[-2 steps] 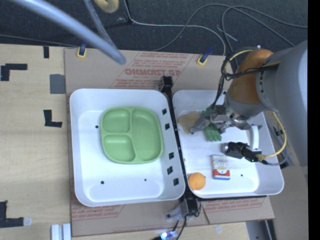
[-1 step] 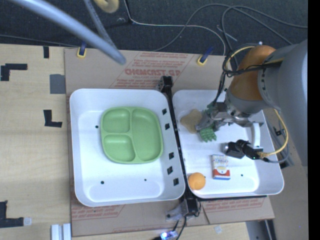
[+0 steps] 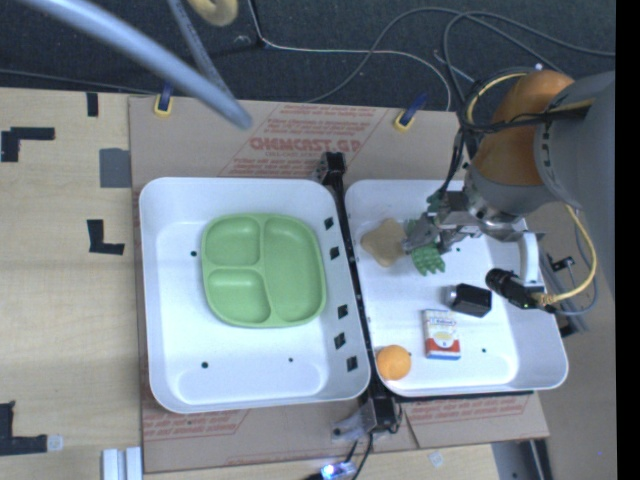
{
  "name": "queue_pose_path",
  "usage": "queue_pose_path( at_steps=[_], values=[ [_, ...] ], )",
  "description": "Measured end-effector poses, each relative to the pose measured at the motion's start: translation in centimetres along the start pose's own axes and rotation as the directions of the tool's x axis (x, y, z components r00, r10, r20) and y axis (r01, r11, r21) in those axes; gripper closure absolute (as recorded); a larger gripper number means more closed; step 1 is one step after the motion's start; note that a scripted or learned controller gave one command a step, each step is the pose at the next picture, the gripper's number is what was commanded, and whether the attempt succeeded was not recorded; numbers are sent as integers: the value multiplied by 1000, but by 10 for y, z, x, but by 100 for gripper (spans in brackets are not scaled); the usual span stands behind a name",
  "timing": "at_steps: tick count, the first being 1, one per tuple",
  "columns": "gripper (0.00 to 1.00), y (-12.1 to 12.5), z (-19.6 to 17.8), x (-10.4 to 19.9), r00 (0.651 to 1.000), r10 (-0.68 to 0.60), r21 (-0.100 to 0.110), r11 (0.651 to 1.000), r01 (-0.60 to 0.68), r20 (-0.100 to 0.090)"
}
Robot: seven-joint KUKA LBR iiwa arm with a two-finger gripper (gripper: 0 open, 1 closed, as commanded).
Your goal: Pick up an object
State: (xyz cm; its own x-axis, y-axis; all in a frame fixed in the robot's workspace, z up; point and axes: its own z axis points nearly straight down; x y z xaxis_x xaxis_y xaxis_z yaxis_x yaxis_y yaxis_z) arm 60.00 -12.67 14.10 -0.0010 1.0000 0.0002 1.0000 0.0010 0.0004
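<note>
Green toy (image 3: 429,259) sits under the gripper (image 3: 424,236) in the right bin (image 3: 540,368); can't tell whether it's grasped.

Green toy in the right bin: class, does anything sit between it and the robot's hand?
Nothing visible does. The hand is directly above the green toy, at its upper edge. The tan object lies just beside it, to the view's left.

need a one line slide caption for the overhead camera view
Arm's end effector low in the right bin by a green toy, near a tan piece, orange, small box; green plate in left bin.
</note>
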Motion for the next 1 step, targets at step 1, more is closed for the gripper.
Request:
queue_pose_path(
  at_steps=[1],
  values=[
    [100, 0, -49, -9, 1000, 0, -3, 1000, 0, 1]
  ],
)
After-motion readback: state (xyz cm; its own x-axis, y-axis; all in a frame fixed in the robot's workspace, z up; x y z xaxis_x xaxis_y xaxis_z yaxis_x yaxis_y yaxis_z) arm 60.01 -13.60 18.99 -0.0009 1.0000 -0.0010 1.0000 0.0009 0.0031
